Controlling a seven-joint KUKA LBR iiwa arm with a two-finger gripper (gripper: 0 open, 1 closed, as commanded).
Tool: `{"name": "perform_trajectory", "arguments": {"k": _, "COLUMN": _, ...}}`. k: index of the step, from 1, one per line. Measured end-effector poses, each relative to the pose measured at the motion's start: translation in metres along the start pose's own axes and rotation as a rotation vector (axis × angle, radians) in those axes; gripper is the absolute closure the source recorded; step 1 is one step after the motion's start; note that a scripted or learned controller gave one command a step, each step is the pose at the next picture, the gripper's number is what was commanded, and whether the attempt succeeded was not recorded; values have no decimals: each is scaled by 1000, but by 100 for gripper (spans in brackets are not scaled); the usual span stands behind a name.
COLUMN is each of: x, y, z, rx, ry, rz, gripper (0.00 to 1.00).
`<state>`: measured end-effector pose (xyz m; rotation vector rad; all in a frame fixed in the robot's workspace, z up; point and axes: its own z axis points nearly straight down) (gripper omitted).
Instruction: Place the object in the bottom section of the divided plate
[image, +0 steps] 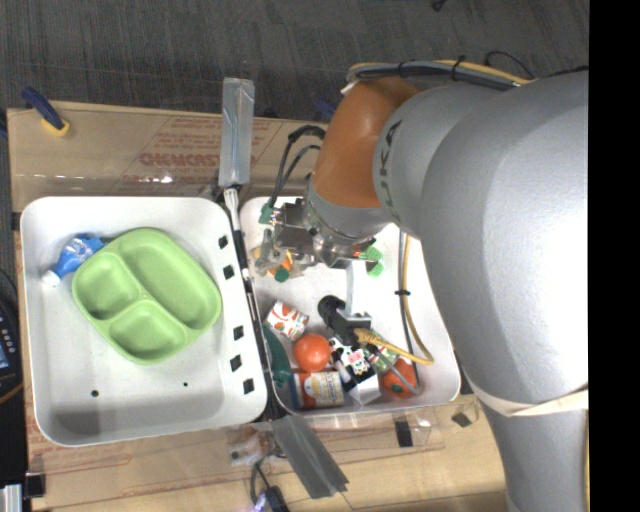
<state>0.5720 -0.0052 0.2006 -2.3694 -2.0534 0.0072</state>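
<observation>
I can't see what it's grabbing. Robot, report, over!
Pincer low in right bin, among toys. Green plate in left bin, bottom section bare. Toy pile crowds the pincer.

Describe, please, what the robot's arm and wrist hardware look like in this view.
The arm is bulky, rounded and pale grey, with a glossy orange band above the wrist. Black cables loop beside the band, and a yellow cable trails below. The gripper is a cluttered metallic assembly.

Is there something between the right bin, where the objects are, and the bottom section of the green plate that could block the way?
Yes, the two bins' adjoining walls rise between the object pile in the right bin and the green divided plate in the left bin. The hand must carry an object over them. Nothing lies in the plate's bottom section.
</observation>
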Motion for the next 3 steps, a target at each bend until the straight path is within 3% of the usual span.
{"name": "perform_trajectory", "arguments": {"k": 1, "x": 86, "y": -20, "z": 4, "rx": 1, "ry": -1, "rz": -188, "gripper": 100}}
{"name": "perform_trajectory", "arguments": {"k": 2, "x": 190, "y": -75, "z": -17, "rx": -3, "ry": -2, "rz": -25, "gripper": 100}}
{"name": "perform_trajectory", "arguments": {"k": 3, "x": 188, "y": -74, "z": -17, "rx": -3, "ry": -2, "rz": -23, "gripper": 0}}
